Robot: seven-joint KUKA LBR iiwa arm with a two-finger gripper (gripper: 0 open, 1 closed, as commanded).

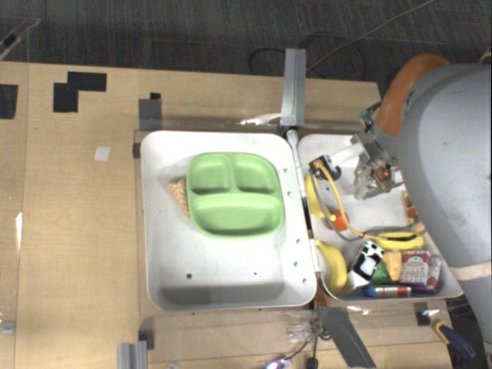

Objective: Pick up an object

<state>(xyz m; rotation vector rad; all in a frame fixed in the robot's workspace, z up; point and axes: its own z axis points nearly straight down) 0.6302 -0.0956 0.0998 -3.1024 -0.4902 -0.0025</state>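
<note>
Two shallow white bins sit side by side on the wooden bench (69, 229). The left bin (223, 287) holds a green divided plate (233, 193), lying flat a little toward twelve o'clock from the bin's middle. A tan speckled piece (178, 196) pokes out from under the plate's nine o'clock edge; I cannot tell what it is. The right bin (330, 146) carries the clutter, most of it crowded toward six o'clock. A yellow banana (332, 264) lies along the wall at about seven o'clock, with a small orange piece (337, 221) near it at twelve o'clock. Just at three o'clock of that banana is a black-and-white checkered block (371, 258). A second banana (400, 241) lies crosswise at one o'clock of the block. A red-and-white packet (419, 270) sits toward five o'clock in the bin, and a red-and-blue pen (388, 290) lies along the six o'clock rim below the block and packet. The gripper (374, 177) hangs over the bin's twelve o'clock half, well apart from the bananas and the heap, which lie at six o'clock of it. Whether it is wide or narrow, or has anything in it, cannot be told from this angle. The grey arm (450, 167) comes in from three o'clock, and its orange band (403, 83) shows at one o'clock of the gripper.
</note>
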